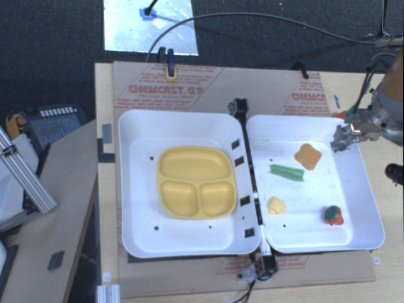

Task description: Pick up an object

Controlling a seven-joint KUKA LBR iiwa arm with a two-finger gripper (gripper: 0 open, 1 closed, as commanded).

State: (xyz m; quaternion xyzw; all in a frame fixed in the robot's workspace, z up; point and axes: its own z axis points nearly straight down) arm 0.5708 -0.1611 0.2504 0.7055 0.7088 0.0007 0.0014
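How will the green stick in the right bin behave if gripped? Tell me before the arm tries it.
The green stick looks long, thin and lying flat on the right bin floor, so it probably needs a grip across its narrow width. It seems small, likely light. If rounded, it may roll when nudged; its cross-section is too small to tell.

One fixed camera above the bench (208, 74), angled down, both white bins (139, 169) fully in frame
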